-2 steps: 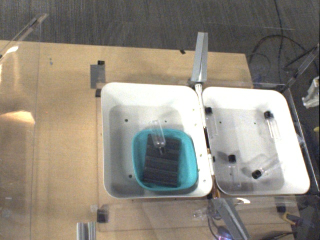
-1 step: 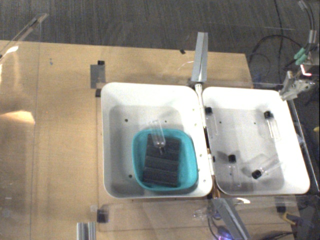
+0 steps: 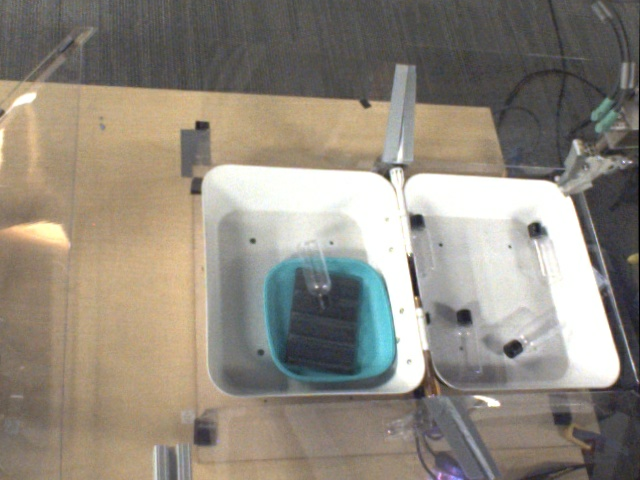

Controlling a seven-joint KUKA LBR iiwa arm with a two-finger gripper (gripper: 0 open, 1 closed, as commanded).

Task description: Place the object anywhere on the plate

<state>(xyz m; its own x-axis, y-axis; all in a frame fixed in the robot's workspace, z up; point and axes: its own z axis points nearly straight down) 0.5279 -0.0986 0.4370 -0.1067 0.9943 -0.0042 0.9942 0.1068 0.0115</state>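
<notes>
A teal square plate (image 3: 378,313) sits in the front right part of the left white bin (image 3: 232,268). A dark ridged block (image 3: 325,328) lies on the plate. A clear vial (image 3: 317,271) rests at the plate's far edge, its lower end over the top of the block. Several clear vials with black caps lie in the right white bin (image 3: 490,268): one at the far right (image 3: 541,248), one at the far left (image 3: 417,230), and two near the front (image 3: 466,330) (image 3: 527,336).
A grey metal bar (image 3: 401,118) stands behind the seam between the bins. Cables and a metal fixture (image 3: 597,158) are at the upper right. Small black clamps (image 3: 201,148) sit on the wooden bench around the left bin.
</notes>
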